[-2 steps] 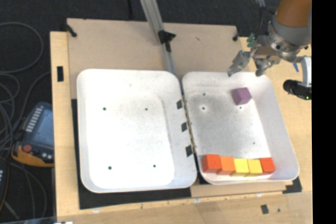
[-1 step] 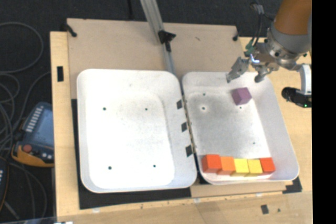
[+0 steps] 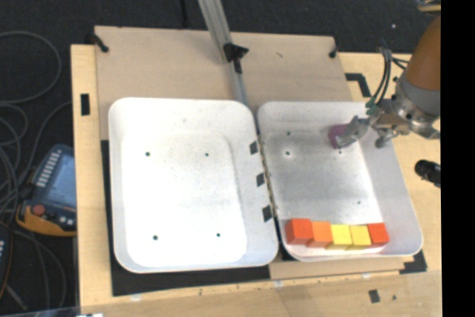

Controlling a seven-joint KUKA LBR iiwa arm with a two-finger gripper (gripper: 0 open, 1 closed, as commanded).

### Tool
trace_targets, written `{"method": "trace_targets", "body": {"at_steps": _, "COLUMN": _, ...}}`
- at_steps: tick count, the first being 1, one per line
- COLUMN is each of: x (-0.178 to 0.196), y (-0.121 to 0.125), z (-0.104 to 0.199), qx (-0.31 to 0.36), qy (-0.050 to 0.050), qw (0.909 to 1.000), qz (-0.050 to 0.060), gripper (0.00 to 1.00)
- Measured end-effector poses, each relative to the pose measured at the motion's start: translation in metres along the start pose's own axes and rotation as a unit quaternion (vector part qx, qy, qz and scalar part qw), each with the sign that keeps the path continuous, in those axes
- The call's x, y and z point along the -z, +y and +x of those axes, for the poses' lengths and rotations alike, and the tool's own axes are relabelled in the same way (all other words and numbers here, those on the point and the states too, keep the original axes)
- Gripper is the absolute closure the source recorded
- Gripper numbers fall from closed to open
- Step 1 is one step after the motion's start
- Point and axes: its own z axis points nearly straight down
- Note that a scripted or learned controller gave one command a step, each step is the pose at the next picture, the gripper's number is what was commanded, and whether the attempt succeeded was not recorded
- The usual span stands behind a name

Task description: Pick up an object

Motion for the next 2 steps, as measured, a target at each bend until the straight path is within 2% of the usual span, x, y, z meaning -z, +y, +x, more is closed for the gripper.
{"method": "trace_targets", "body": {"at_steps": 1, "x": -0.0733, "y": 0.0613, "z": -0.0105, "qx": 0.002, "qy": 0.000, "qw": 1.0000, "qz": -0.004, "gripper": 0.00}}
{"method": "trace_targets", "body": {"at_steps": 2, "x": -0.0757, "y": 0.0613, "z": -0.0102, "qx": 0.003, "qy": 0.000, "qw": 1.0000, "qz": -0.003, "gripper": 0.00}}
